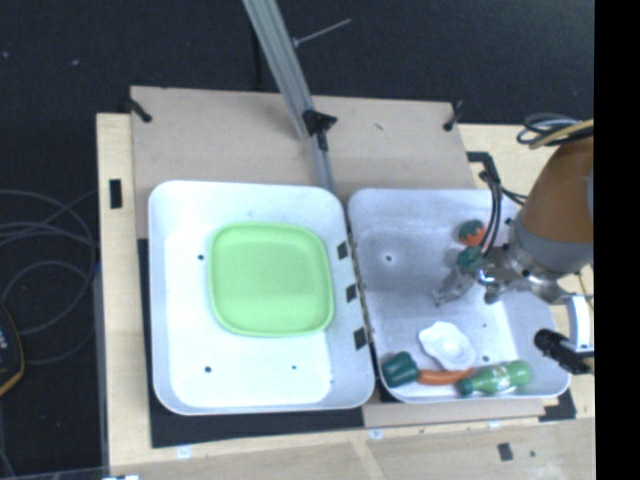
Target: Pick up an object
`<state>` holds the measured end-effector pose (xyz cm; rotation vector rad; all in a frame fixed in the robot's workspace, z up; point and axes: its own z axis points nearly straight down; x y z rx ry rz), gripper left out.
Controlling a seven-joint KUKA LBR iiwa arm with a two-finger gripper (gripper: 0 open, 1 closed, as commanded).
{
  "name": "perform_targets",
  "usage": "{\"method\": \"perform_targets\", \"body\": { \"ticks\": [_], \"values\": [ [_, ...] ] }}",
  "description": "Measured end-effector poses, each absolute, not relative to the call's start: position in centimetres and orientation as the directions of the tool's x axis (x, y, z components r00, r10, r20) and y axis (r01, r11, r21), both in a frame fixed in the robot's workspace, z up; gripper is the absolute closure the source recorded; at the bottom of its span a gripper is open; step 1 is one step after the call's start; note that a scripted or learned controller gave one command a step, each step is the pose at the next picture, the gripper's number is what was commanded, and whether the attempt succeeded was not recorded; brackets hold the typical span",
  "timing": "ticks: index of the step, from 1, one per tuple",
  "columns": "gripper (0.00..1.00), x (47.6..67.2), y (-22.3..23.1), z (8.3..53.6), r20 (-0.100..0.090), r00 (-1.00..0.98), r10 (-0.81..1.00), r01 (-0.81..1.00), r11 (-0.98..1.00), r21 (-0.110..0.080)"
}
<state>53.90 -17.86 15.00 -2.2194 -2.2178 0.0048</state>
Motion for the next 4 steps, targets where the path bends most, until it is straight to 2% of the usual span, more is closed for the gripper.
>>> {"method": "perform_targets", "body": {
  "ticks": [1,2,4],
  "values": [
    [0.00,53.9,-17.9,10.0,-0.001,0.001,1.000,1.000,-0.001,0.000],
    [1.00,54.0,-18.0,11.2,0.000,0.002,1.000,1.000,-0.002,0.004],
    [1.00,54.8,-18.8,22.3,-0.001,0.000,1.000,1.000,0.000,0.006]
  ]
}}
